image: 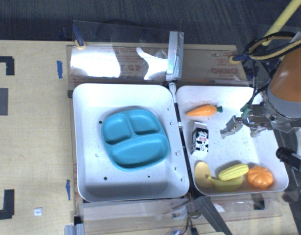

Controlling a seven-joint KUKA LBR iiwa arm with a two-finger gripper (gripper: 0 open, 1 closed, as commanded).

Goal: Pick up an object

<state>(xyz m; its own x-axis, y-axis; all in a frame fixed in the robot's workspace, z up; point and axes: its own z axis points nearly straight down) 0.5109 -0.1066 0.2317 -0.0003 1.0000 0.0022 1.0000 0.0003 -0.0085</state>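
Two white bins sit side by side on the bench. The left bin (86,131) holds a blue divided plate (134,138), lying flat near its middle. The right bin (228,94) holds the loose objs: a toy carrot (203,110) near the top w/ its green end pointing right, a small black-and-white carton (201,139) just below it, and along the front wall a banana (209,177), a yellow corn cob (232,171) lying across the banana, and an orange pumpkin (260,177) just right of the corn. The arm (287,82) comes in from the right over the right bin; its gripper (232,127) hangs over bare bin floor, right of the carton and above the corn, touching neither. Fingers appear narrowly parted w/ nothing between them
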